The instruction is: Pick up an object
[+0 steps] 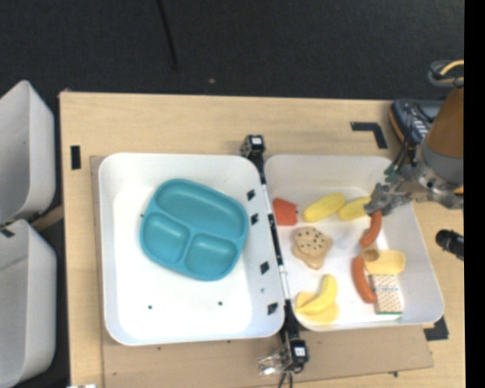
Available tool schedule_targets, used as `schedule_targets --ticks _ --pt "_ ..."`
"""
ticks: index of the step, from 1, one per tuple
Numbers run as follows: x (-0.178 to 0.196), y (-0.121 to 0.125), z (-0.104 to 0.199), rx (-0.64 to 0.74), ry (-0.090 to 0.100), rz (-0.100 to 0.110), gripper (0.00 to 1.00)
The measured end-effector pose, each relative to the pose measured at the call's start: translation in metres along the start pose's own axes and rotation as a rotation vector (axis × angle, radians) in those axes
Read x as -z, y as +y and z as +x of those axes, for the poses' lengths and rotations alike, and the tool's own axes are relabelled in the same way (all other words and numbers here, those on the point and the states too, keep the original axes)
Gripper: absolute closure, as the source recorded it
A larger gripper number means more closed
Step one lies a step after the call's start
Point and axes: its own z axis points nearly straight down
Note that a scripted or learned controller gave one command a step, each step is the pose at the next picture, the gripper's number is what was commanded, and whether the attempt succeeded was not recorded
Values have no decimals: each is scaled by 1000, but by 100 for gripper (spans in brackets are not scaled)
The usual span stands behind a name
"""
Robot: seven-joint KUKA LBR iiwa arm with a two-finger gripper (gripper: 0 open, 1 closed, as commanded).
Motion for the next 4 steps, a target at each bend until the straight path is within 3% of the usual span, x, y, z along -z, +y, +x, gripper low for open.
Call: schedule_targets --ticks 2,4 --pt "73 3 5 7 1 2 100" --pt "75 30 108 11 3 4 100"
